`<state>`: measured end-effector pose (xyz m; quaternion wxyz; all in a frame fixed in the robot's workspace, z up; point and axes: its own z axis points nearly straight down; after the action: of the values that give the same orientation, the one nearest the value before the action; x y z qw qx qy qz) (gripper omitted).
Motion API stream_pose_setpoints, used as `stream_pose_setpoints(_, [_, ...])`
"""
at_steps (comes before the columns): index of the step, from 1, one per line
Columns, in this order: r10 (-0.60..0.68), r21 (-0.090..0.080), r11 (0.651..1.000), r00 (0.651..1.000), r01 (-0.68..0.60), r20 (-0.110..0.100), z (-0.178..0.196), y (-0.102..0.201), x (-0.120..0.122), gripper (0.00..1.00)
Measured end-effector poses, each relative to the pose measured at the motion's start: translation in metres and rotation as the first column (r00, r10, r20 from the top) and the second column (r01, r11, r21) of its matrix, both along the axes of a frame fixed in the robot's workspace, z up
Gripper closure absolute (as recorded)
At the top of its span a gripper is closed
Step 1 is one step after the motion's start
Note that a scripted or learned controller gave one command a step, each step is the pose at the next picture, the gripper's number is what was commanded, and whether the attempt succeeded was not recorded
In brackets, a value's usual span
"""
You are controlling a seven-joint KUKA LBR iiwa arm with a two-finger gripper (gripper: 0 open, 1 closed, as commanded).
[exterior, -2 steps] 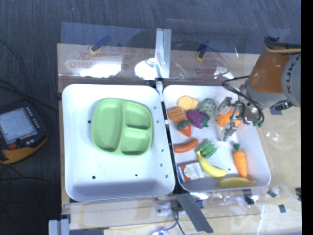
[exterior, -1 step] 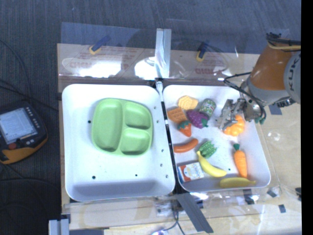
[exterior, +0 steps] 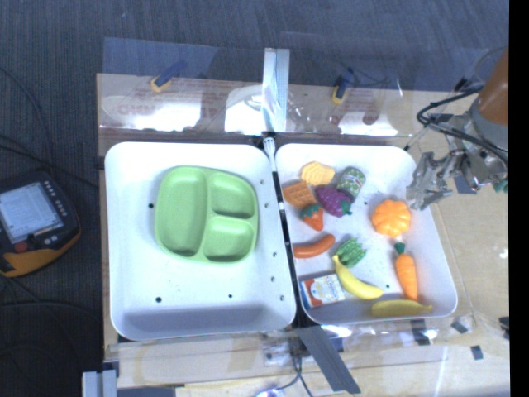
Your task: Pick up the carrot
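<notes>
Item: carrot point(exterior: 406, 275), right bin point(exterior: 438, 255), near the right wall, between pumpkin point(exterior: 391, 217) and 1 banana point(exterior: 399, 307). Likely light, rigid moulded plastic, smooth, slippery; tapered orange body, green top. Best gripped across the thick upper body. Pincer point(exterior: 423, 190) hovers over the bin's right rim, carrying nothing; its spread cannot be judged.

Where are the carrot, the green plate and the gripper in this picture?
carrot point(exterior: 406, 276): camera view, middle of its orange body.
green plate point(exterior: 206, 213): camera view, ridge between its compartments.
gripper point(exterior: 424, 190): camera view, between its fingertips.
</notes>
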<state>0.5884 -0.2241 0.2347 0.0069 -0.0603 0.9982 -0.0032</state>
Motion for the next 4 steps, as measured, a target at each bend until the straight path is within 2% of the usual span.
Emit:
stream_pose_setpoints(1, [0.001, 0.004, 1.0, 1.0, -0.001, -0.01, -0.006, 0.001, -0.002, 0.0])
stream_pose_setpoints(2, [-0.066, 0.004, 0.998, 0.998, 0.066, -0.005, -0.137, 0.001, -0.011, 0.0])
stream_pose_setpoints(3, [-0.064, 0.003, 0.998, 0.998, 0.064, -0.007, -0.13, 0.003, -0.011, 1.0])
stream_pose_setpoints(4, [-0.059, 0.007, 0.998, 0.998, 0.059, 0.004, -0.016, 0.103, 0.011, 1.0])
